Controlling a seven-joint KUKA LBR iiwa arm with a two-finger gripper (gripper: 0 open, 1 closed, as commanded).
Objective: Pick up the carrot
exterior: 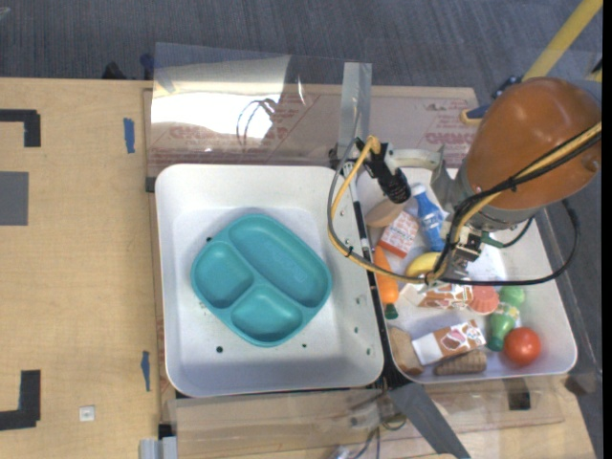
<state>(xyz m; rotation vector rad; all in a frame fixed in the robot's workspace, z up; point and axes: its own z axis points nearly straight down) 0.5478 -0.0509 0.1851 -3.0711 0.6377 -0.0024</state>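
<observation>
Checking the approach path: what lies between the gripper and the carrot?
In the camera view, a yellow banana-like piece lies between the gripper and the carrot.

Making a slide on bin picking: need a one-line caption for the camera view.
KUKA arm's gripper low over the cluttered right bin, near the carrot; teal divided plate in left bin.

My gripper (457, 256) sits under my orange wrist band (535, 142), so whether my fingers are open or closed cannot be told. The carrot (386, 280) is partly covered by the bin divider and cables (346, 199). My arm is cut off by the right edge. Package labels are too small to read.
</observation>
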